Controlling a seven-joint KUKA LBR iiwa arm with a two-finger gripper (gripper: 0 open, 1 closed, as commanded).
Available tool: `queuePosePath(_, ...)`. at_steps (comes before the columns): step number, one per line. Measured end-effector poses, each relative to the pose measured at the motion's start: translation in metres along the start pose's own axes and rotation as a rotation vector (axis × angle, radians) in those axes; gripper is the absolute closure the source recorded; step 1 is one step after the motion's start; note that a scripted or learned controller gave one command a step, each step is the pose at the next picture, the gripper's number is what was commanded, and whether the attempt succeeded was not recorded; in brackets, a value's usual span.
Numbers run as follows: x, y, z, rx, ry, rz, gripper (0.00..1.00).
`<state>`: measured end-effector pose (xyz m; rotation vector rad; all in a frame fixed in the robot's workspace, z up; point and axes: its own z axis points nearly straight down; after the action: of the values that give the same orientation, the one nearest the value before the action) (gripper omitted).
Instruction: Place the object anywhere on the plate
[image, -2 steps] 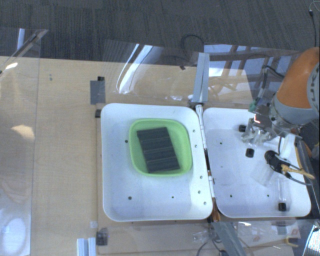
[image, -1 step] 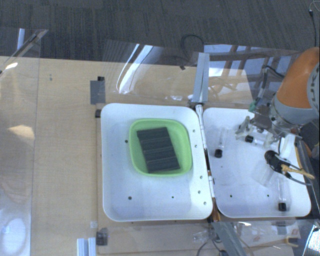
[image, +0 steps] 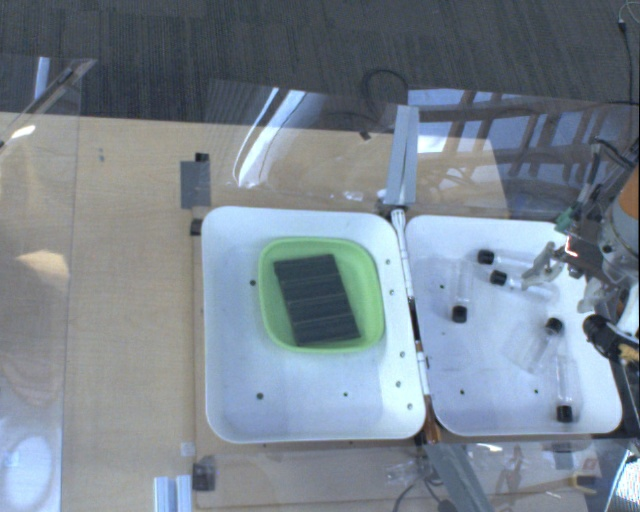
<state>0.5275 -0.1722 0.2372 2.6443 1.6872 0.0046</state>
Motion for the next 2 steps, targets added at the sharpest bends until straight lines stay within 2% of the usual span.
queuePosePath(1,-0.039,-0.023,-0.062,-0.002,-0.001,0.06,0.0)
queuePosePath(2,-0.034,-0.028,0.098,0.006,0.001,-0.144,0.0)
